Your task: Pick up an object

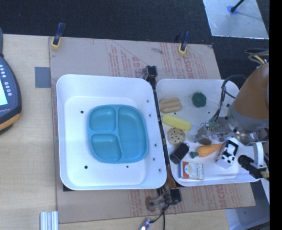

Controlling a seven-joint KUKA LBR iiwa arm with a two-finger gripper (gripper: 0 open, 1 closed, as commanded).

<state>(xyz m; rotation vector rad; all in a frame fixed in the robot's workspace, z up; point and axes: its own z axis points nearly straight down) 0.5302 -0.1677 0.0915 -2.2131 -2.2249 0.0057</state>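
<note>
The right bin (pixel 205 87) holds several small toy items: a tan bread roll (pixel 170 104), a yellow corn cob (pixel 176 122), a green round piece (pixel 198 99), a brown cookie (pixel 175 136), a black block (pixel 179 152), an orange carrot (pixel 208 150), a red-and-white carton (pixel 192 170) and a black-and-white cube (pixel 227 153). My gripper (pixel 208 132) reaches in from the right, low over the bin's middle, just above the carrot and beside a dark small piece (pixel 204 141). The arm's orange band (pixel 253 97) hides the bin's right edge.
The left bin (pixel 71 92) bears a blue three-compartment plate (pixel 117 132). A teach pendant (pixel 1 95) lies at the far left of the bench. Blue-and-yellow clamps (pixel 57 35) hold the cardboard's back edge. Cables and a black clip (pixel 151 73) sit between the bins.
</note>
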